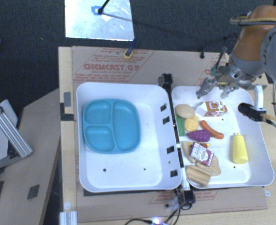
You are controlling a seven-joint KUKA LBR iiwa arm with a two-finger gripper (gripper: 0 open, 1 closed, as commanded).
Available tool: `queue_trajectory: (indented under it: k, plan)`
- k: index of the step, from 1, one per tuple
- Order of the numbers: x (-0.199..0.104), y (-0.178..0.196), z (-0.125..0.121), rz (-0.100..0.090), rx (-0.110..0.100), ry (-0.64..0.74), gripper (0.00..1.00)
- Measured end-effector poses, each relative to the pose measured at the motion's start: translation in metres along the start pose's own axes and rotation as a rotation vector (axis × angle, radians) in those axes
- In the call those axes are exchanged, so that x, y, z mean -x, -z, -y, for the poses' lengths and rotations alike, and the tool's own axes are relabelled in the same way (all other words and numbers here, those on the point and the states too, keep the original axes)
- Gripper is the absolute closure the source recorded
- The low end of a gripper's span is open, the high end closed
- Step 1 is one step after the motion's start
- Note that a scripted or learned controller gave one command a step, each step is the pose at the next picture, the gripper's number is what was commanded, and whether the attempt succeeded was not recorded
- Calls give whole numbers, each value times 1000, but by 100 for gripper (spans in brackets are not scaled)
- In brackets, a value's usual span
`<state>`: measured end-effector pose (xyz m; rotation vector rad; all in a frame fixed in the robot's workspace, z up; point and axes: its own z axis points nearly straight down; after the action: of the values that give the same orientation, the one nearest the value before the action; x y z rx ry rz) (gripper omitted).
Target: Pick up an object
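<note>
Hot dog bun (197, 174) lies at the near edge of the right bin (259, 172), touching a red snack packet (201, 154). Beyond: purple item (199, 136), sausage (212, 129), yellow bottle (239, 148). Gripper (215, 89) hovers over the bin's far edge, fingers apart, nothing between them. A small carton (215, 108) sits just below it. Left bin (152, 172) holds a blue tray (112, 125).

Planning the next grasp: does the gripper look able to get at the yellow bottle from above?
Probably yes. The yellow bottle lies apart from the other items, nothing over it, and the gripper hovers open above the same bin.
</note>
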<state>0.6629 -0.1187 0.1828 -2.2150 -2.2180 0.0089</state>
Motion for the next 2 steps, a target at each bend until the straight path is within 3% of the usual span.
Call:
queue_trajectory:
  k: [1, 2]
  plan:
    - [0, 6, -3, 1, 11, 2, 0]
    - [-1, -56, -6, 0, 6, 4, 0]
